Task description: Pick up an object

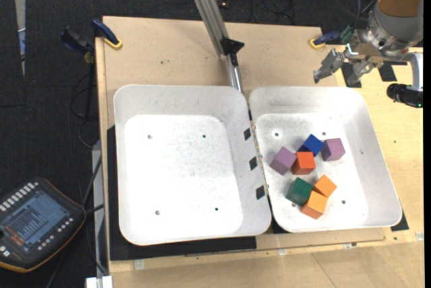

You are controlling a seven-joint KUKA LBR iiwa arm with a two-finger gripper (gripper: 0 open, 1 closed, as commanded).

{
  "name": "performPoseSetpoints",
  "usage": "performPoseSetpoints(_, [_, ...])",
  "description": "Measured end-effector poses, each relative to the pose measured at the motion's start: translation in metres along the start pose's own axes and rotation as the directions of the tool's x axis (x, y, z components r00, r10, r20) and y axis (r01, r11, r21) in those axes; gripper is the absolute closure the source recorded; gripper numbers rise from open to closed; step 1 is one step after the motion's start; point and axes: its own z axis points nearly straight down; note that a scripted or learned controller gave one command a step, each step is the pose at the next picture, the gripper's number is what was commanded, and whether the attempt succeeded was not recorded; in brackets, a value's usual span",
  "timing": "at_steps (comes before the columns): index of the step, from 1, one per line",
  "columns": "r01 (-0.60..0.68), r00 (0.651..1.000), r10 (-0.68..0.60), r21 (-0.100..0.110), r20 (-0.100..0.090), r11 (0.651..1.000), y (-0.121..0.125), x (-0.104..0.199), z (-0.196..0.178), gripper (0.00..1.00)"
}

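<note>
My jaws [335,66] hang spread and hold nothing above the right bin's [377,165] far rim; the blocks huddle mid-bin; I'd target the outlying purple block [333,149], descending straight, closing squarely.

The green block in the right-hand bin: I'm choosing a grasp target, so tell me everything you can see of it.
The green block is a small dark green cube, matt, with plain faces and no markings visible. It sits on the floor of the right bin, turned at an angle to the bin walls. An orange block presses against its right side, another orange block lies just below, and a red-orange block sits above it.
</note>
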Motion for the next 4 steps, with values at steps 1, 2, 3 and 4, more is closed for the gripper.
performPoseSetpoints(1, [0.002,1.0,-0.002,-0.004,0.002,1.0,0.001,0.0,-0.003,0.0])
performPoseSetpoints(2, [-0.002,1.0,0.002,0.001,0.001,1.0,0.001,-0.006,0.059,0.0])
performPoseSetpoints(3, [0.001,1.0,-0.001,0.0,0.0,1.0,-0.002,0.003,0.106,0.0])
performPoseSetpoints(4, [0.002,1.0,-0.002,0.001,0.0,1.0,0.001,0.005,0.17,0.0])
